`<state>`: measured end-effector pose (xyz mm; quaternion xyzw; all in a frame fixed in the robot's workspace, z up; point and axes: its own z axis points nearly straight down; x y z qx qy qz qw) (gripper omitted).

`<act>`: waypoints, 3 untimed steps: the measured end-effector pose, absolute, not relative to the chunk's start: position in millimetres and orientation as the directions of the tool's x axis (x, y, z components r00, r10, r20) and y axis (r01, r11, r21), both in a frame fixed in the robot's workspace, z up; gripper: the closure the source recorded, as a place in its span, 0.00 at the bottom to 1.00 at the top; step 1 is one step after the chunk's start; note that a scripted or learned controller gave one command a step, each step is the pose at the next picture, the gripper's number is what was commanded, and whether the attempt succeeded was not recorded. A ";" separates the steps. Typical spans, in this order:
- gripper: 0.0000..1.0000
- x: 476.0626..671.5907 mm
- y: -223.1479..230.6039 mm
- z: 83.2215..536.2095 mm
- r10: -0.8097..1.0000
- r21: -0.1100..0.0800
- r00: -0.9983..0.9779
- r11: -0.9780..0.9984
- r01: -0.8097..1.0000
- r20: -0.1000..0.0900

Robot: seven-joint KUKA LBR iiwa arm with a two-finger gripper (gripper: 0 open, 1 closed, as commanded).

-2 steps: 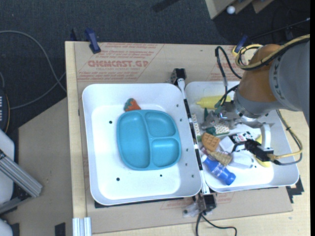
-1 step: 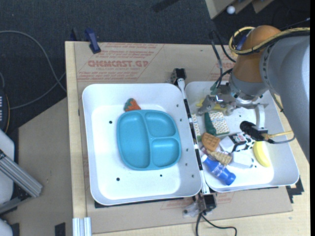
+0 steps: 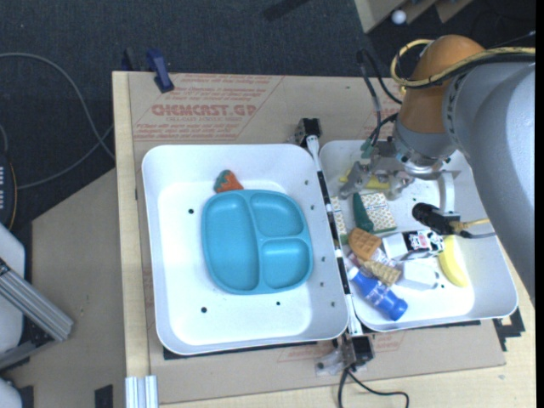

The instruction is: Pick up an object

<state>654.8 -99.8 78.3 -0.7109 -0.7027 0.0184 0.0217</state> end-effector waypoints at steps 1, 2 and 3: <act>0.00 667.3 -150.8 206.2 1.000 0.004 0.000 0.000 1.000 -0.002; 0.00 634.7 -148.1 84.0 1.000 -0.001 0.001 -0.001 1.000 0.001; 0.00 659.4 -125.8 82.4 1.000 -0.035 0.001 -0.001 0.999 -0.004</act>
